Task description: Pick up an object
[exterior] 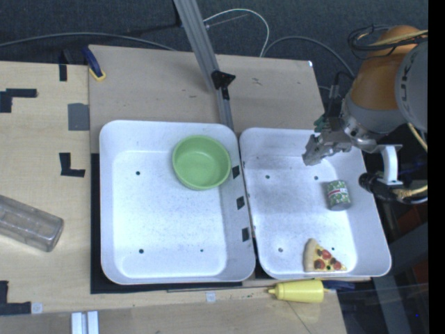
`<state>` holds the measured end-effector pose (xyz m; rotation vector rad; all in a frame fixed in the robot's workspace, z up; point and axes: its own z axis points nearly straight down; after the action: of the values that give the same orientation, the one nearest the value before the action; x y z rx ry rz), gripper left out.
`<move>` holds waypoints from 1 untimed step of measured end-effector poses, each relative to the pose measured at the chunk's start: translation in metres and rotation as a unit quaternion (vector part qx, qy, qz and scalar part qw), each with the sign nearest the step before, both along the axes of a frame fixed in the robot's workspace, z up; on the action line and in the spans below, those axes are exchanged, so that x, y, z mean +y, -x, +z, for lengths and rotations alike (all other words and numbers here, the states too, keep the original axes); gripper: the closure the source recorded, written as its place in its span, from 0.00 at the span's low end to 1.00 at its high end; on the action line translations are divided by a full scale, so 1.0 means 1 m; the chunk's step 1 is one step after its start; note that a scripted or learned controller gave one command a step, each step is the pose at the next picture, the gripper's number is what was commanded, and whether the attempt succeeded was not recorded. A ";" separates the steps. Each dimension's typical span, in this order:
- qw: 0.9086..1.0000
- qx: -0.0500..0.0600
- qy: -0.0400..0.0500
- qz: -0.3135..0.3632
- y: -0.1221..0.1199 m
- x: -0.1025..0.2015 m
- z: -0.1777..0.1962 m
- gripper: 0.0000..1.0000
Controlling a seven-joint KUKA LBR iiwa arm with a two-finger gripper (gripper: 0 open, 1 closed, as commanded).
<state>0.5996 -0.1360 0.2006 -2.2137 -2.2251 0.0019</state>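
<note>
Near edge of the worktop (174, 82): yellow mustard bottle (300, 291) lying just outside the right bin (278, 186). Inside that bin, near corner: pizza slice (320, 256). Further back toward my side: small green can (338, 194), tipped, label too blurred to read. My end effector (316, 149) sits over the far part of the right bin, apart from the can, nothing visibly between the fingers; can't tell how far open they are. Left bin (139, 221): green bowl (201, 161) at the far right corner. Clear plastic container (28, 223) left on the worktop, cut off by the frame. Grey pole (198, 37) crosses the far side.
</note>
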 end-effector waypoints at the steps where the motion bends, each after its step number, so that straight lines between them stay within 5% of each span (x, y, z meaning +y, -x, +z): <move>1: 1.000 0.000 0.000 0.000 0.003 0.048 -0.005 1.00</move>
<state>0.5967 -0.0879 0.1960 -2.2129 -2.2258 0.0010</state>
